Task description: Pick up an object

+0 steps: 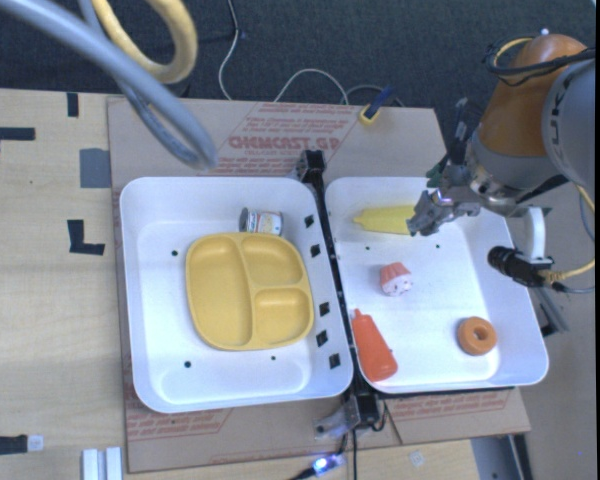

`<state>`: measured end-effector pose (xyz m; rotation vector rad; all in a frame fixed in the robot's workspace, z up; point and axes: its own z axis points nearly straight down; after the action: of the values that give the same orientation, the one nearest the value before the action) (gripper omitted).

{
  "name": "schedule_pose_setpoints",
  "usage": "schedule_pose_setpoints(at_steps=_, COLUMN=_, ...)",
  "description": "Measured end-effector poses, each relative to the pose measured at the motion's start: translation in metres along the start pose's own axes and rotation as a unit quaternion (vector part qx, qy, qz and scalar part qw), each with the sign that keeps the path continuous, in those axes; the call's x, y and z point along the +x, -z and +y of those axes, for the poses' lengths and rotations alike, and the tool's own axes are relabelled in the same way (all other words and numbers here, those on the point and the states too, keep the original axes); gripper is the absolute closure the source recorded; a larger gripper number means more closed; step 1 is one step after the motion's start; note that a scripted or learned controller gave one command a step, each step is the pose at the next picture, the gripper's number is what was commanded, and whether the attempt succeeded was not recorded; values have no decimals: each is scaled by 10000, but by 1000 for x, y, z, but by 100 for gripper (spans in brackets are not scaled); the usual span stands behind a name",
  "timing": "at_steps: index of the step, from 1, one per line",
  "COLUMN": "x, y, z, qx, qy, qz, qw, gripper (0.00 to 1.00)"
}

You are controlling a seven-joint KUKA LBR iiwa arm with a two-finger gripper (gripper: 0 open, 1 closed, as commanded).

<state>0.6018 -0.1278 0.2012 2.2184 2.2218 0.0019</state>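
Your gripper [427, 214] sits at the right end of the yellow corn cob [385, 220] in the right bin [510, 368]. You cannot tell its jaw state from here.

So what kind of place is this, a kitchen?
Probably a robot lab: a grey arm with an orange band reaches over two shallow white bins holding toy food, like a small brown doughnut.

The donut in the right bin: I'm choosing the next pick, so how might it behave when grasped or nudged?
The donut looks like a small toy ring, so probably light. It lies flat, so a nudge would likely slide it rather than roll it. Its rounded rim might slip from the fingers unless gripped across the ring.
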Motion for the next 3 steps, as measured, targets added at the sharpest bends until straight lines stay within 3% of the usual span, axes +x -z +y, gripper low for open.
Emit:
schedule_pose_setpoints(at_steps=1, x=0, y=10, z=0, qx=11, qy=0, qz=3, qw=10000, gripper=100)
schedule_pose_setpoints(at_steps=3, x=107, y=29, z=-23, qx=20, qy=23, qz=10, qw=10000, gripper=100)
